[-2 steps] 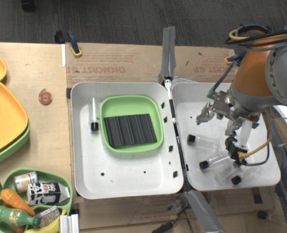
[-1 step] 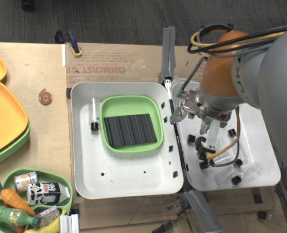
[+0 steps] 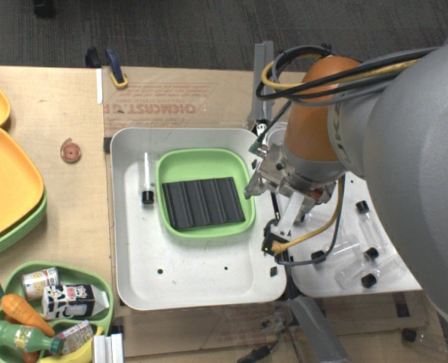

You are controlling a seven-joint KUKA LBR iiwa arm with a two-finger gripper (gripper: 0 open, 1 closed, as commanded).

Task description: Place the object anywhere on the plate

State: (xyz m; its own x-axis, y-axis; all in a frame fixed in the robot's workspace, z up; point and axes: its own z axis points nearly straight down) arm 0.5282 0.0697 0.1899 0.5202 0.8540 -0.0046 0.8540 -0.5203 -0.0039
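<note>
In the left shallow white bin (image 3: 197,280), dark grey ridged rectangular slab (image 3: 203,203) flat on green square plastic plate (image 3: 162,191), claw (image 3: 260,174) just beside plate's right rim, how open can't tell.

The shallow white left bin (image 3: 126,225) is offering its widest open floor along the near side, below the square green plastic plate (image 3: 201,165) — only a few small dark specks (image 3: 160,271) are lying there. A dark grey ribbed rectangular slab (image 3: 203,203) is covering most of the plate's well, leaving a bare strip at the far edge. A thin clear tube with a black cap (image 3: 146,180) is narrowing the lane beside the left wall. The grey arm with its orange band (image 3: 322,119) is hanging over the plate's right rim, blocking that side.
</note>
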